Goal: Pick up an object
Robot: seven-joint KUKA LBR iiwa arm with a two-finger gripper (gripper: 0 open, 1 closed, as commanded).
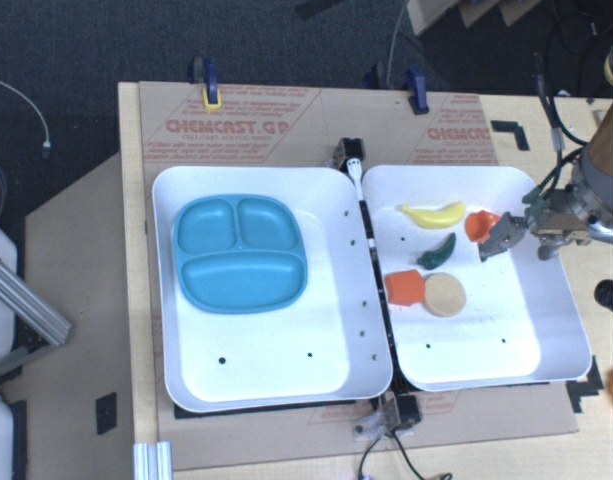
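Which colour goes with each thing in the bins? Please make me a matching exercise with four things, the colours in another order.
Things:
1. plate
2. banana
3. disc
4. pepper

Colours:
a. dark green
b. blue
c. yellow
d. tan

Pairs: 1-b, 2-c, 3-d, 4-a
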